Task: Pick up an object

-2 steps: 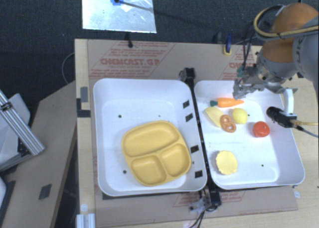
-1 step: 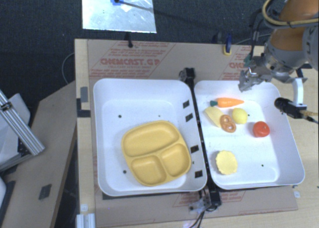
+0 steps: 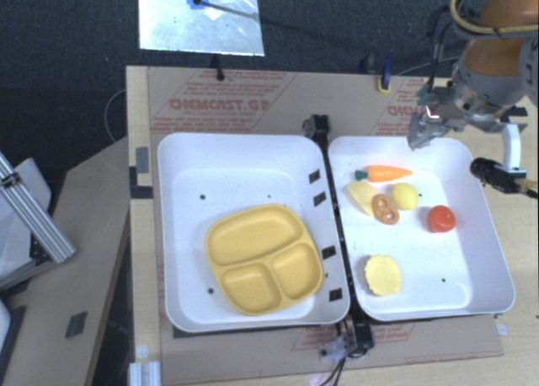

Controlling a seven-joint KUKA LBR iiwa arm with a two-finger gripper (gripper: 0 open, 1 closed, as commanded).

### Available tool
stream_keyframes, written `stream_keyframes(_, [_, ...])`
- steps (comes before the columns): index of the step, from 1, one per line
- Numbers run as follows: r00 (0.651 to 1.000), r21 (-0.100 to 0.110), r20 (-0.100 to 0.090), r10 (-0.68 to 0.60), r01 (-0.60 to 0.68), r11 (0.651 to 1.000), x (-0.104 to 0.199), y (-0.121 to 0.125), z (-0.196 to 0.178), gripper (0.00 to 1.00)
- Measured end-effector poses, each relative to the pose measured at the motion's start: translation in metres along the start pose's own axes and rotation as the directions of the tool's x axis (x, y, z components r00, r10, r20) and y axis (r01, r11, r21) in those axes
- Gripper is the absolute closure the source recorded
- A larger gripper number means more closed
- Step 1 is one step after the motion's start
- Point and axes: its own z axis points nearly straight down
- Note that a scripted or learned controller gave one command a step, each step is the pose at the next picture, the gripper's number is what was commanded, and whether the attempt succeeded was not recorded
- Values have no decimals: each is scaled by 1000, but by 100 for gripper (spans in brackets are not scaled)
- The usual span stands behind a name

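Right bin [image 3: 480,233] — carrot [image 3: 387,173], lemon [image 3: 405,196], tomato [image 3: 440,219], all unlifted. End effector [image 3: 421,136] over the far rim; grip state cannot be told. Pick not yet begun — everything left.

two white bins sit side by side, a left bin [image 3: 181,207] and a right bin [image 3: 480,249]. the left one has one yellow divided tray [image 3: 264,256] with three compartments. the right one has six small food pieces: one carrot [image 3: 388,173], one pale yellow wedge [image 3: 360,196], one orange pretzel-shaped piece [image 3: 386,209], one lemon [image 3: 405,196], one tomato [image 3: 440,219] and one round yellow piece [image 3: 381,275]. one arm, one gripper [image 3: 420,138].
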Motion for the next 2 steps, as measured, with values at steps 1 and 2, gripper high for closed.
stream_keyframes(1, [1000,3,-2,-4,4,1000,51,-5,5,100])
stream_keyframes(2, [1000,2,-3,-5,5,1000,104,-2,0,100])
